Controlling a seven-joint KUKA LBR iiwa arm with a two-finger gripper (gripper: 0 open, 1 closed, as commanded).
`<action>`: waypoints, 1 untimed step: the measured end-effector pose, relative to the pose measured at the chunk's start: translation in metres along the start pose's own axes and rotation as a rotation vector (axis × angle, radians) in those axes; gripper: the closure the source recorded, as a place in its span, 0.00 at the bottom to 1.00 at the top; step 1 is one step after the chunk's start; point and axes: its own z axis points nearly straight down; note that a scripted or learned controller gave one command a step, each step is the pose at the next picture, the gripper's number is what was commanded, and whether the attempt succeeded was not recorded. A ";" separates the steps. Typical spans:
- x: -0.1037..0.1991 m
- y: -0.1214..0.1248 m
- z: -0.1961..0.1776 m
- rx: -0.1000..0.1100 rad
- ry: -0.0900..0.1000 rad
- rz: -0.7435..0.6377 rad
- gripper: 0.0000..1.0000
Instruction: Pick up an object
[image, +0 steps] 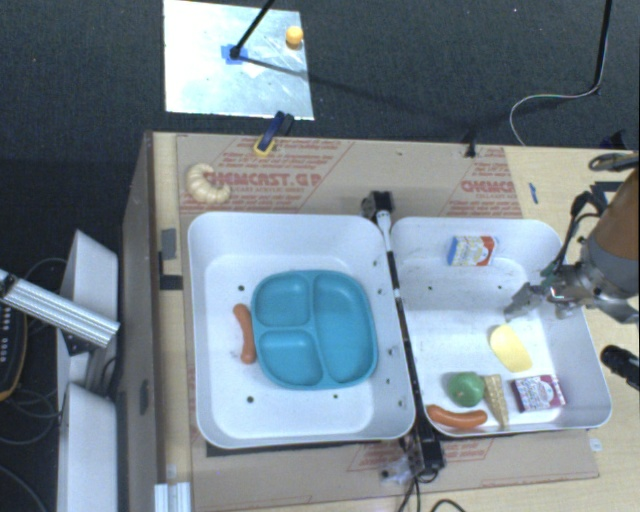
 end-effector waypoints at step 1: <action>0.000 0.001 -0.011 -0.004 0.000 -0.002 1.00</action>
